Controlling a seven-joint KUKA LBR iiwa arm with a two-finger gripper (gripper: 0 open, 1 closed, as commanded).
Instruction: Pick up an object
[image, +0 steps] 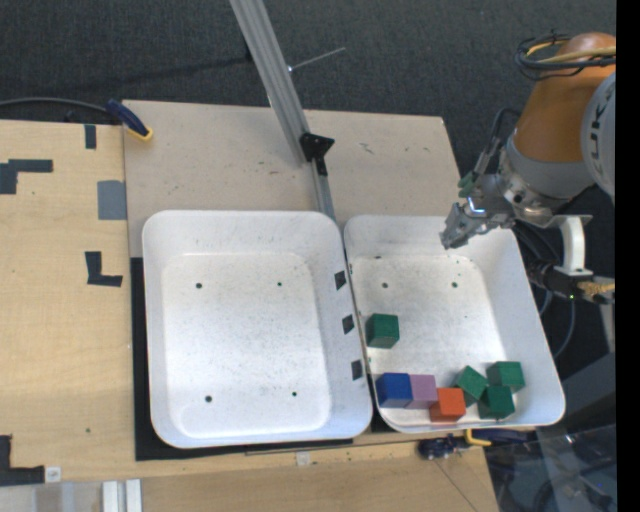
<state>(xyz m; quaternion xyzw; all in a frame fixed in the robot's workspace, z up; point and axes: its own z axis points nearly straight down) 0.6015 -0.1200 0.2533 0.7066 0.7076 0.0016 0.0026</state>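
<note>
Small green cube (382, 330), alone mid-bin, matte, square-edged.

Light is even and soft across the frame, fairly bright, with no hard glare. The two white bins (250, 330) read clean, slightly washed out at centre, their speckles still showing. Faint shadows sit under the bin rims at the bottom edge. Sharpness is modest throughout; the arm (560, 120) at upper right looks slightly smeared, and the dark floor along the top is grainy.
</note>
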